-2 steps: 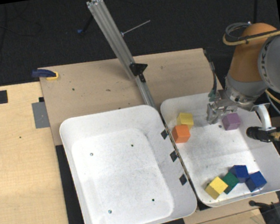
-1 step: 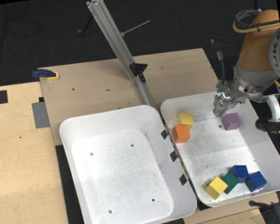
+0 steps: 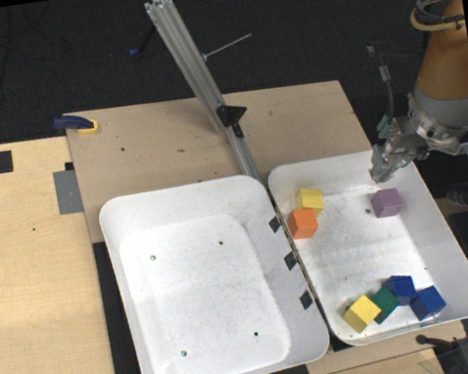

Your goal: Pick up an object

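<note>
We judge the small purple cube (image 3: 386, 202), lying alone near the right white bin's (image 3: 458, 265) far edge just below our claw (image 3: 383, 167), light, rigid and best pinched across opposite flat faces; the claw's opening we cannot tell.

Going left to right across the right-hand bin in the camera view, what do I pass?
Orange cube → yellow cube by the bin's upper left → yellow cube at the bottom → green cube → purple cube → blue cube at the bottom right. The gripper hangs just above the purple cube.
</note>
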Controlling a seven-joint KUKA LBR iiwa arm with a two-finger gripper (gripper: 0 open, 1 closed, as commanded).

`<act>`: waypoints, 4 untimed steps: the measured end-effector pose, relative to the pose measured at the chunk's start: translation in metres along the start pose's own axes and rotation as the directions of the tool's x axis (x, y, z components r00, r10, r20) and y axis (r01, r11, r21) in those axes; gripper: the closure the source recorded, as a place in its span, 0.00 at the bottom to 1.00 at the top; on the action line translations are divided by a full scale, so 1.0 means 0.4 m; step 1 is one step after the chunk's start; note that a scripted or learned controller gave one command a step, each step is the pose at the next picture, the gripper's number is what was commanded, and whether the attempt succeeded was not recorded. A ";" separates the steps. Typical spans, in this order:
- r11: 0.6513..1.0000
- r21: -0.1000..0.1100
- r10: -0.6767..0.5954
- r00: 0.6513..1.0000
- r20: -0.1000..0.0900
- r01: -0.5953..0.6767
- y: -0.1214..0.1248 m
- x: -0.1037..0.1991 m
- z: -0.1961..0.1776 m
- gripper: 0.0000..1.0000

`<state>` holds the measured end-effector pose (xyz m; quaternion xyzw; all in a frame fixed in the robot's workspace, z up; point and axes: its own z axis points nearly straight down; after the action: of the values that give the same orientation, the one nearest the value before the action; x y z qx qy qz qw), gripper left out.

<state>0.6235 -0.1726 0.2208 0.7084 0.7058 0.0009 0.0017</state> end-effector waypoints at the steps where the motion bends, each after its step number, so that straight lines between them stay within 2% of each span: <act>1: 1.000 0.001 0.000 1.000 0.000 0.000 -0.005 -0.013 -0.110 1.00; 2: 1.000 0.001 -0.004 1.000 -0.001 0.004 -0.003 -0.016 -0.193 1.00; 3: 1.000 0.009 -0.007 1.000 -0.004 0.007 -0.061 0.091 -0.149 1.00; 4: 1.000 0.008 -0.007 1.000 -0.004 0.007 -0.097 0.192 -0.134 1.00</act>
<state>0.5848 -0.0956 0.2741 0.7059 0.7083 -0.0008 -0.0025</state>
